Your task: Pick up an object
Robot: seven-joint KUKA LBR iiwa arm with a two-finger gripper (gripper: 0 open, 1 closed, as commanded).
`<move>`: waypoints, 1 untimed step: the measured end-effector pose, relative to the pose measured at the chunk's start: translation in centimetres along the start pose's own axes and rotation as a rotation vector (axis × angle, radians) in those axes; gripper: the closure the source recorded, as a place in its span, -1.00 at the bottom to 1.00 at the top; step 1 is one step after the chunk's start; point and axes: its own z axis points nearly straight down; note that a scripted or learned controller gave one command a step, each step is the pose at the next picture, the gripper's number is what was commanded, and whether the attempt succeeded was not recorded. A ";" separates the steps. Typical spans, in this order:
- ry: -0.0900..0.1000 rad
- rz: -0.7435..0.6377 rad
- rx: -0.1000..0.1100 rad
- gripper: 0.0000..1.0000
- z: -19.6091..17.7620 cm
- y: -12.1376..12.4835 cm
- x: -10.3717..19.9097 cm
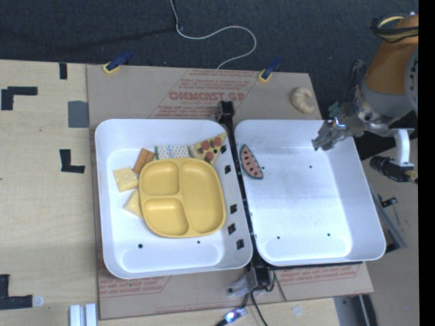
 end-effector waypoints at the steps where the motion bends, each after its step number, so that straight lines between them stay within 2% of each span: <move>1: 0.001 0.001 0.004 1.00 -2.3 0.1 0.1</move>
